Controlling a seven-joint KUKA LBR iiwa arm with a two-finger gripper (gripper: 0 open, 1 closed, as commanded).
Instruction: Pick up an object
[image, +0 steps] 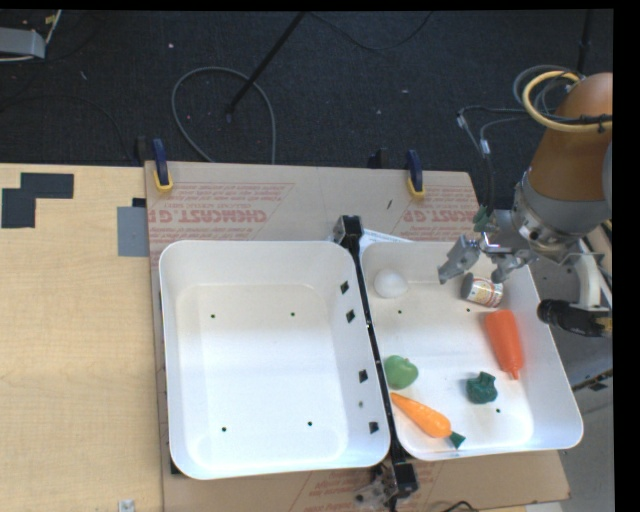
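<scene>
Small jar (484, 291) lies just below open fingers (481, 263), right bin (560, 420).

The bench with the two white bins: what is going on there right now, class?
A grey robot arm reaches in from the right, its end effector open over the far end of the right bin. Nothing sits between its fingers. A small jar lies just beneath it. Also in that bin are a white ball, a red-orange carrot, an orange carrot, a light green piece and a dark green piece. Nothing has been picked up yet.
</scene>
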